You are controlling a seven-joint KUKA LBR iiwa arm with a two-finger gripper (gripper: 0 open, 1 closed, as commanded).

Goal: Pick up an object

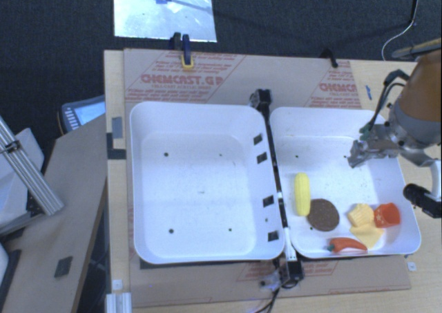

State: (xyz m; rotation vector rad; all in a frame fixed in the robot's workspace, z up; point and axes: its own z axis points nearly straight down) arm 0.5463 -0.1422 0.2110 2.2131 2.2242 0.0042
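The right bin point(324, 121) holds a yellow corn cob point(302, 193), a brown round patty point(322, 214), a yellow cheese-like piece point(363, 219), a red piece point(387, 215) and a small orange carrot point(347, 244), all gathered in its near half. My gripper point(361, 152) hangs over the right bin's far right part, up and to the right of the corn cob and apart from every object. Nothing shows between its fingers.
The left bin point(141, 166) lies beside the right one, with a black divider strip point(271, 166) between them. A yellow clamp point(186, 52) sits at the bench's far edge. A black part of the arm point(423, 200) juts over the right bin's right rim.
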